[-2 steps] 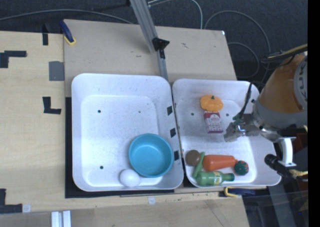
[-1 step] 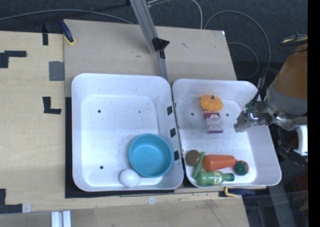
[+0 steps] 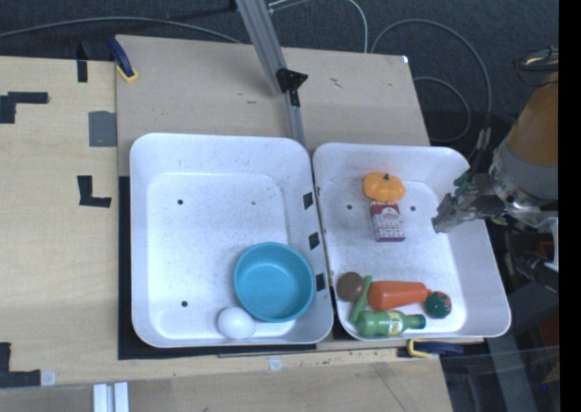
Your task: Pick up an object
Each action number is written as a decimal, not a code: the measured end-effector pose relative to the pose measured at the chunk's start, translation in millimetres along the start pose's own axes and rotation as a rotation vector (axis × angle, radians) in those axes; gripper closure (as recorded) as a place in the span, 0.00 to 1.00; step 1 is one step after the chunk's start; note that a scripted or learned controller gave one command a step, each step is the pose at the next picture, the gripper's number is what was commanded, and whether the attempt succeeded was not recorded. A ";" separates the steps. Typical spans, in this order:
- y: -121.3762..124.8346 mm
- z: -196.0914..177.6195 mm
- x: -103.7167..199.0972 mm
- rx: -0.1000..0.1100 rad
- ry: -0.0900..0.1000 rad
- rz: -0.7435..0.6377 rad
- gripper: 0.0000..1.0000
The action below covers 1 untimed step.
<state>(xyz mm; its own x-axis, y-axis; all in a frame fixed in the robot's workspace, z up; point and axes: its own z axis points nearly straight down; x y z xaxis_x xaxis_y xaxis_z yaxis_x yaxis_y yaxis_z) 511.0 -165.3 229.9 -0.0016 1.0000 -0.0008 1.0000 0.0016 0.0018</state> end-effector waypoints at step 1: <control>17.1 11.0 53.6 0.004 0.002 -0.005 1.00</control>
<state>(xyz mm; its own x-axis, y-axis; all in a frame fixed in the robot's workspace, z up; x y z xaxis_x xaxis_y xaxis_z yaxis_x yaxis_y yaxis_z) 528.0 -111.7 218.9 -0.0067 1.0000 0.0015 1.0000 0.0067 -0.0024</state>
